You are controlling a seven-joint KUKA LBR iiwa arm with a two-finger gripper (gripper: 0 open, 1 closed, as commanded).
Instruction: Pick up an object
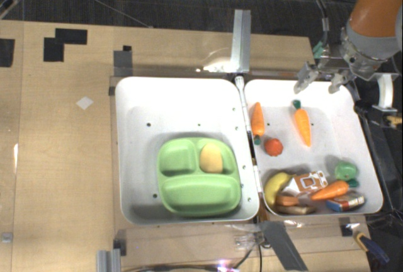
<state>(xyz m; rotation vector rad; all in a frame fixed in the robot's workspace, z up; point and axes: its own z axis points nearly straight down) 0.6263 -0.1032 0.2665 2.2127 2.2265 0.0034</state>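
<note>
Orange carrot waiting, hand empty above right bin

Camera view: hand [321,79] hovers over far rim of right bin [365,138], fingers spread, nothing between them. Nearest target, carrot [303,126], lies loose on bin floor just below hand, apart from second carrot [257,119] and tomato [273,147]. Likely light, rigid, smooth plastic; may roll. Best grip across thick middle. Left bin [135,138] holds green tray [189,192].
</note>
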